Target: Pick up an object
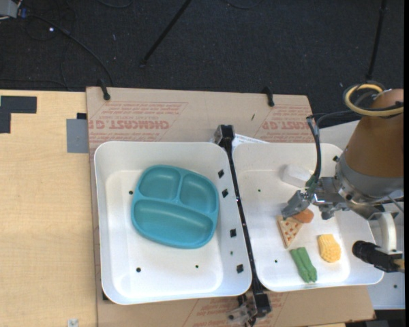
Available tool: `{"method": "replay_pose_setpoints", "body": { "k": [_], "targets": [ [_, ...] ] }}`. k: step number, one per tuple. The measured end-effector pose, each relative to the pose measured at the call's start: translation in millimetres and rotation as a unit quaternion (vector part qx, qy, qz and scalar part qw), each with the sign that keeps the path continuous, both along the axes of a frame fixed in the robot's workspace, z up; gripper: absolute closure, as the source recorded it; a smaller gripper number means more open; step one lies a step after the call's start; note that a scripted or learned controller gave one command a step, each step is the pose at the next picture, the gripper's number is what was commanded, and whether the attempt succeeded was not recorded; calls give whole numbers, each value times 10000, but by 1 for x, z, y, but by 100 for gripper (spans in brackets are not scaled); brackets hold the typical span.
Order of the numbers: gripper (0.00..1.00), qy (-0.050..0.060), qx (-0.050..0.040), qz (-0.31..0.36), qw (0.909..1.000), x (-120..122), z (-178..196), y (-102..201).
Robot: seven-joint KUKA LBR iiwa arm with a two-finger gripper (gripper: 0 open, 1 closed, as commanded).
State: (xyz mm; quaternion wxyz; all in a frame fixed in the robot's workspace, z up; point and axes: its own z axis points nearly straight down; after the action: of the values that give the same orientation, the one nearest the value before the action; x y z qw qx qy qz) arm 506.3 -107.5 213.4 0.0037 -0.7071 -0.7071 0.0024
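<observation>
- Reaching in from the right, the grey arm with its orange band has its tool (301,206) low inside the right white bin (273,278), one of two sitting side by side on the tabletop.
- Directly at the tool's tip lies a small orange-red piece (304,216), partly hidden; whether the tool touches it cannot be made out.
- Just below the tool sits a toy pizza slice (290,230). Farther below it is a green piece (303,264), and beside that a yellow corn-like piece (329,248).
- Above the tool, close by, rests a pale whitish object (294,176).
- Well apart to the tool's left, in the left white bin (116,278), lies a teal divided plate (175,206).
- Whether the tool is spread or closed cannot be told; nothing is visibly held.
- Judged step: the descent onto an object, most likely the orange-red piece, with the grasp not yet confirmed.
- Next move likely calls for closing squarely on that piece, then lifting straight up without dragging the pizza slice.
</observation>
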Motion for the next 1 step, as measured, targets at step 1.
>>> {"method": "replay_pose_setpoints", "body": {
  "k": [1],
  "targets": [
    [0,8,4,1,10000,0,-63,6]
  ]
}}
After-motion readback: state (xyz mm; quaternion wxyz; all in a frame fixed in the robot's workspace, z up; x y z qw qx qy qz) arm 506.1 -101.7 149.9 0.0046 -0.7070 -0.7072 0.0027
